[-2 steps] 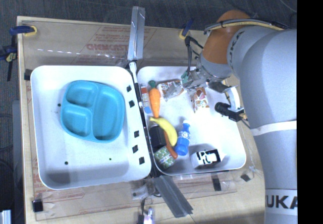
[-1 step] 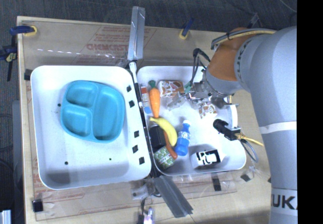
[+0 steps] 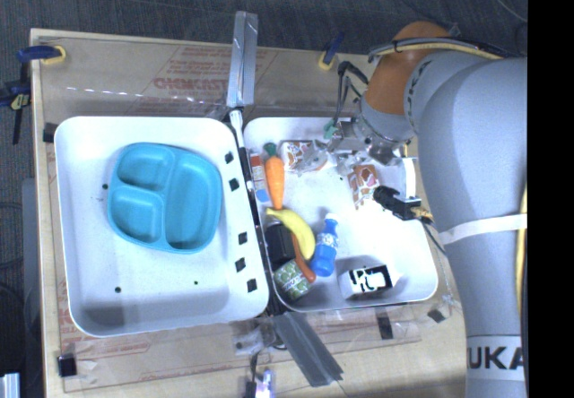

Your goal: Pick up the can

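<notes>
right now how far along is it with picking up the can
Nothing looks done yet: the can lies at the near left of the right bin, below the banana. In hand: the gripper sits at the bin's far end among the snack packets, well apart from the can. Left: move to the can, grasp it, lift it.

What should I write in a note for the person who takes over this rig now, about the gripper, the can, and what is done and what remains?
Gripper: low over the far end of the right bin, above some snack packets; nothing is seen between its fingers.
Can: lying at the near left corner of the right bin, next to the banana and blue bottle.
Left bin: holds the blue divided plate.
Done: nothing yet; the can is not picked.
Left: move to the near corner, grasp the can, lift it.
</notes>
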Robot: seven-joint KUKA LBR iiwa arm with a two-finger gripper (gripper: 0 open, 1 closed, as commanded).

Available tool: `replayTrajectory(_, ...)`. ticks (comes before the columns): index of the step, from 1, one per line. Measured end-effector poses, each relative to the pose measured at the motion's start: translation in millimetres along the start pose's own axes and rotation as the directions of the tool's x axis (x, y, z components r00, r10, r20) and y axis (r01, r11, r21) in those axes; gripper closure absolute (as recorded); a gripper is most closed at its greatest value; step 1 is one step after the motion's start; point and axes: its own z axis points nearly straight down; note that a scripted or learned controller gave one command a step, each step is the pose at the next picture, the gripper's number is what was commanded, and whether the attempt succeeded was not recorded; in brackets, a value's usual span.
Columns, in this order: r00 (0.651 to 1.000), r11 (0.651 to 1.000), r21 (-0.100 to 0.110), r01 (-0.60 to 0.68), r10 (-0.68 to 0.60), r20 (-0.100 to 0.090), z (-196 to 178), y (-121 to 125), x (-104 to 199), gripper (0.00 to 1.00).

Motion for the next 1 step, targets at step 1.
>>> replayTrajectory(1, 0.991, 0.99, -0.023, -0.137, 0.137, -0.002, -12.6, -27.5, 15.9, 0.0)
